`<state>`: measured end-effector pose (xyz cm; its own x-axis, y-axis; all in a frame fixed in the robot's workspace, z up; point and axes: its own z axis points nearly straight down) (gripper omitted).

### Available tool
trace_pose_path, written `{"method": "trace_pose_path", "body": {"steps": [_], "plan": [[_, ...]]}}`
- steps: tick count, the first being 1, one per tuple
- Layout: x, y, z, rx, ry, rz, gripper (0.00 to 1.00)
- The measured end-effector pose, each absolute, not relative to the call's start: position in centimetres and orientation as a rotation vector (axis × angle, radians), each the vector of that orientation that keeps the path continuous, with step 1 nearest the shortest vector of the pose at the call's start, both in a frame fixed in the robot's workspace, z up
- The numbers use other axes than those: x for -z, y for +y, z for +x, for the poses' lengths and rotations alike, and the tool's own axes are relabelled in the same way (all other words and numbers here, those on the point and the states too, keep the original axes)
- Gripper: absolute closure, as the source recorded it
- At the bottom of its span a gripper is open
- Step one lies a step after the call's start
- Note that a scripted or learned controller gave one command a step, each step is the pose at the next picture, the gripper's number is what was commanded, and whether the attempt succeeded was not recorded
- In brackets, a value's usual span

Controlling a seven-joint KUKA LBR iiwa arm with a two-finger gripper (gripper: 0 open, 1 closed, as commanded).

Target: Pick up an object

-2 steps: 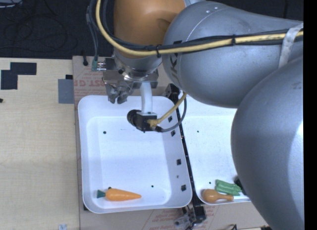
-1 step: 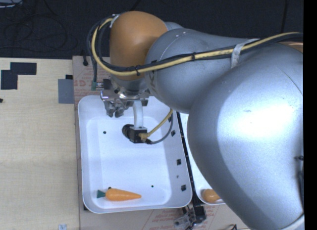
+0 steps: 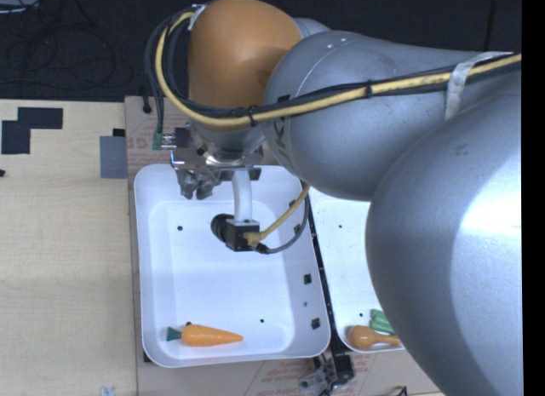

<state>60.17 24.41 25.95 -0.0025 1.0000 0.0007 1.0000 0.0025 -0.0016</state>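
Note:
An orange carrot [image 3: 207, 335] with a green top lies along the front wall of the left bin [image 3: 153, 275]. My gripper [image 3: 195, 188] hangs over the far left part of that bin, well away from the carrot. It is open, with nothing between its short dark fingers. A small orange-yellow thing [image 3: 366, 337] and a green thing [image 3: 381, 321] lie at the front of the right bin [image 3: 341, 241], partly hidden by the arm.
The big grey arm covers most of the right bin and the right side of the view. A pale wooden bench top [image 3: 60, 241] lies left of the bins, with a grey block [image 3: 111, 156] near its back.

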Motion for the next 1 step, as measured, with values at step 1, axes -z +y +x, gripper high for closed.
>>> {"method": "trace_pose_path", "body": {"steps": [1], "plan": [[-23.97, 24.37, 64.49, -0.003, -2.222, -2.221, 1.0]]}}
